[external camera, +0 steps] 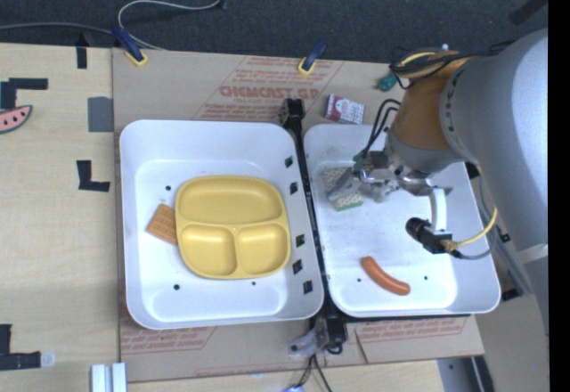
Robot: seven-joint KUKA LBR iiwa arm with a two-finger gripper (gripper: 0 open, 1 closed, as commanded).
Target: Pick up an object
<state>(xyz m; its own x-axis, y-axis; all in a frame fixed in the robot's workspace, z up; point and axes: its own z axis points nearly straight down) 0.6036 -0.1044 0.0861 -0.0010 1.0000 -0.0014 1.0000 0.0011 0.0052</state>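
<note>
My gripper (349, 188) reaches down into the right bin (472, 292) near its upper left part. Its metal fingers sit on a small greenish, speckled sponge-like block (346, 200). Whether the block is between the fingers or just below them I cannot make out. An orange-red sausage (385, 275) lies loose near the front of the same bin. The grey arm with its orange band (426, 110) comes in from the right.
The left bin (142, 292) holds a yellow divided plate (233, 225) with a tan cracker (163, 223) tucked at its left edge. A small red-and-white packet (343, 109) lies on the cardboard behind the right bin. Black cable loops hang beside the wrist.
</note>
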